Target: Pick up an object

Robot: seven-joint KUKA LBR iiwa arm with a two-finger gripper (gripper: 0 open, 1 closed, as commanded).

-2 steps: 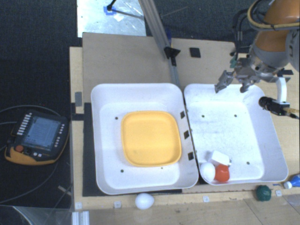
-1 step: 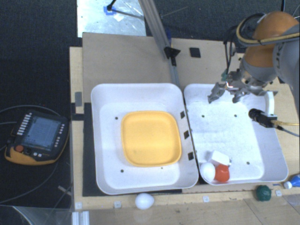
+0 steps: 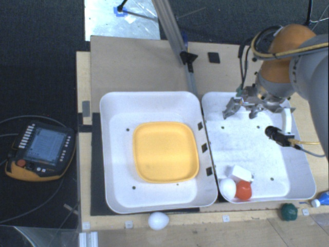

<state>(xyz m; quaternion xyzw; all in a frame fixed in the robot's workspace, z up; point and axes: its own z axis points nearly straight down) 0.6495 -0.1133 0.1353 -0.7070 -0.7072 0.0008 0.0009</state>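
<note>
In the right bin (image 3: 293, 161), three small objects cluster at the near left corner: a white block (image 3: 241, 173), a white ball (image 3: 227, 188) and a red ball (image 3: 243, 190). A yellow square plate (image 3: 166, 151) lies in the middle of the left bin (image 3: 115, 138). My gripper (image 3: 240, 111) hangs over the far end of the right bin, well away from the cluster. Its fingers stand open with nothing between them.
On the bench in front of the bins lie a white egg (image 3: 158, 220) and a green ball (image 3: 289, 211). A teach pendant (image 3: 38, 151) sits on the floor at the left. A slanted metal pole (image 3: 172, 24) rises behind the bins.
</note>
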